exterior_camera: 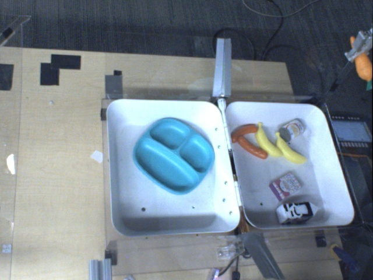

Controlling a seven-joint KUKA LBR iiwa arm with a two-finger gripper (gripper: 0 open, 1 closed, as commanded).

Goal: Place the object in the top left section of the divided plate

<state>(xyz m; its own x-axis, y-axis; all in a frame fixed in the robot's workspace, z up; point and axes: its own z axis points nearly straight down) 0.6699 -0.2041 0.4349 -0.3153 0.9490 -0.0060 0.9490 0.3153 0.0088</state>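
A blue divided plate [173,154] lies tilted in the left bin [125,209]. It has two small sections on its upper side and one long section below, and all three hold nothing. In the right bin [332,174] lie a curved orange-red sausage [247,142], two yellow bananas [267,142] [290,150], a small silver can [291,128], a pink packet [285,184] and a black and white carton [294,212]. A grey and orange bit of the arm [362,57] pokes in at the top right edge, well off the bins.
A grey metal post [222,69] stands behind the seam between the bins. Black cables [274,10] trail over the dark floor at the back. The wooden bench [52,156] stretches out to the left of the bins.
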